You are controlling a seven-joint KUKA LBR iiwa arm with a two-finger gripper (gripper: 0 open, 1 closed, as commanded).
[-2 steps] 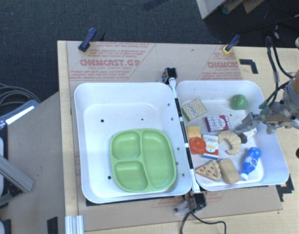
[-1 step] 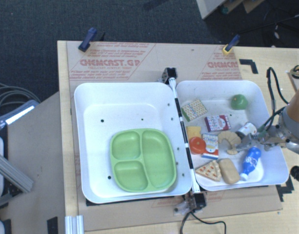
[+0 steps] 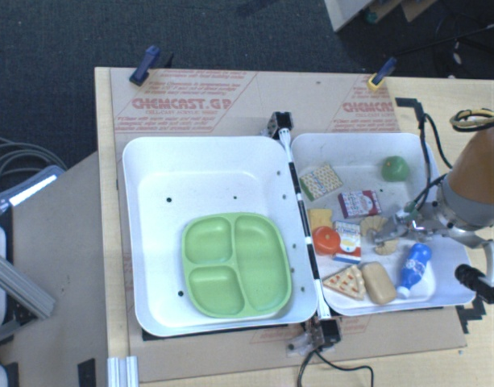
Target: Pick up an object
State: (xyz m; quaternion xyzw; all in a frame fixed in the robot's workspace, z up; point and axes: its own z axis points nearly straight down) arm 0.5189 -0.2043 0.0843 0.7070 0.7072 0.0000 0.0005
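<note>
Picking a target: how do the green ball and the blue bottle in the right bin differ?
The green ball is round and small; the blue bottle is long, lying down. The ball sits alone near the far wall; the bottle lies near the front beside the bread roll. Both are in the right bin.

Green tray (image 3: 235, 264) in L bin (image 3: 150, 184); pincer (image 3: 389, 230) over R bin (image 3: 343, 142) toys.

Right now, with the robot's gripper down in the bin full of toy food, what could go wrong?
1. The gripper sits low among crowded toys, so it may pinch two at once or nudge the blue bottle and the bread roll aside.
2. The toys lie packed together near the pizza slice, so a grab could slip off and come up with nothing.
3. The green ball might roll if bumped.
</note>
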